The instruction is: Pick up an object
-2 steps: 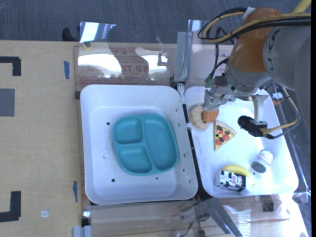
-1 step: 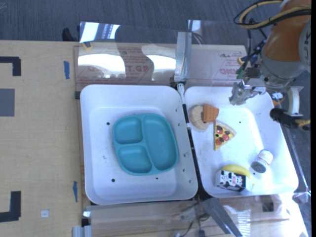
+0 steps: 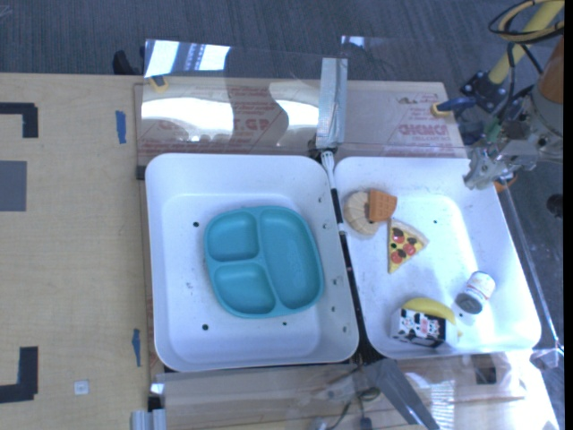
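Objects for picking lie in right white bin (image 3: 501, 231): orange-and-tan toy waffle (image 3: 370, 210) far left, pizza-slice toy (image 3: 403, 245) mid, small white-capped jar (image 3: 474, 292), yellow banana (image 3: 428, 308) w/ black-white carton (image 3: 419, 328) near. Teal divided plate (image 3: 263, 260) in left bin (image 3: 170, 240). Gripper (image 3: 488, 164) above far-right corner, fingers' state unclear.

A: The 2 white bins (image 3: 170, 195) look like smooth, slightly glossy plastic. And the teal divided plate (image 3: 264, 260)?

B: Also plastic, smooth with a soft sheen. The desk (image 3: 67, 240) around the bins is pale wood, matt.

A: Behind the bins?

B: A clear sheet (image 3: 228, 110), glossy and throwing reflections, with a dull metal post (image 3: 332, 101) in the middle. The floor (image 3: 269, 7) looks like dark, rough carpet.
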Motion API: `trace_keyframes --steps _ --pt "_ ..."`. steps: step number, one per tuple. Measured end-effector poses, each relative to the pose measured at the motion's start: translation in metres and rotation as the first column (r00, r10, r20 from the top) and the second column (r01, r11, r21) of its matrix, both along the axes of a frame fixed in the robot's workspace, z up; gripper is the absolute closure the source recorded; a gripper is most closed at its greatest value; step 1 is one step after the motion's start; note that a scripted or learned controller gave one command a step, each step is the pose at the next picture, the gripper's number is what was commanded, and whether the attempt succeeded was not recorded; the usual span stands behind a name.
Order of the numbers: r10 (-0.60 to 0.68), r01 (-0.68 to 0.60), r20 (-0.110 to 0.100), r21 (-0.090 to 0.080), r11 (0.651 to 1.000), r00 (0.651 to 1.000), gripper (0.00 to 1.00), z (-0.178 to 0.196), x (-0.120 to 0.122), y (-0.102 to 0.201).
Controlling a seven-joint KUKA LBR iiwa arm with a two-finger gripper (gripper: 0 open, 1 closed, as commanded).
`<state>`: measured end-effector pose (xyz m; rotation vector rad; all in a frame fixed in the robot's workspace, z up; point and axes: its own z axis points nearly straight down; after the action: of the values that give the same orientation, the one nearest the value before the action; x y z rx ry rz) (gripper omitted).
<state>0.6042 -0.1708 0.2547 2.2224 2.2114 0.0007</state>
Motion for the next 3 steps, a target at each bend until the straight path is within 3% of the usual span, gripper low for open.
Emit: trace_keyframes --steps 1,2,3 --pt "0.004 -0.004 -0.002 0.001 1.0 1.0 1.0 0.032 0.062 -0.054" --pt "0.006 -0.006 -0.003 0.002 1.0 1.0 0.0 0.031 0.063 -0.053" --pt "0.011 -0.011 -0.017 0.009 1.0 1.0 0.0 -0.128 0.022 0.024"
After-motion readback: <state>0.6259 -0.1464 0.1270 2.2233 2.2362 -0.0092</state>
